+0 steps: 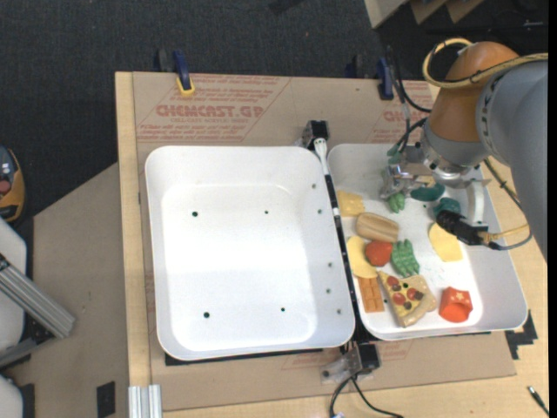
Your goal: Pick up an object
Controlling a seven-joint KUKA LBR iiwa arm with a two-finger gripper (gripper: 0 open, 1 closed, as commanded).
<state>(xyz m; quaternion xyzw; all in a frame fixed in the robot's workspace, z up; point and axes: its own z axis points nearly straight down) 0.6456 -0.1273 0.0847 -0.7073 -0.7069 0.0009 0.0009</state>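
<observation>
The grey arm with its orange band reaches in from the right and holds its two-finger gripper (400,179) low over the far end of the right-hand shallow white bin (513,301). Whether the gripper is spread or closed cannot be told from this angle. A small green toy piece (397,202) lies right beneath the gripper, touching or nearly touching it, and a teal piece (428,193) sits just beside it to the right.

The other toy foods lie nearer the camera, apart from the gripper: a tan bread-roll shape (377,226), a red tomato-like round (379,252), a green leafy piece (405,258), a yellow cheese wedge (446,243), a pizza slice (406,297), an orange wafer strip (371,293) and a red block (455,304).

The left-hand white bin (174,190) sits alongside on the cardboard-covered worktop (226,107).
</observation>
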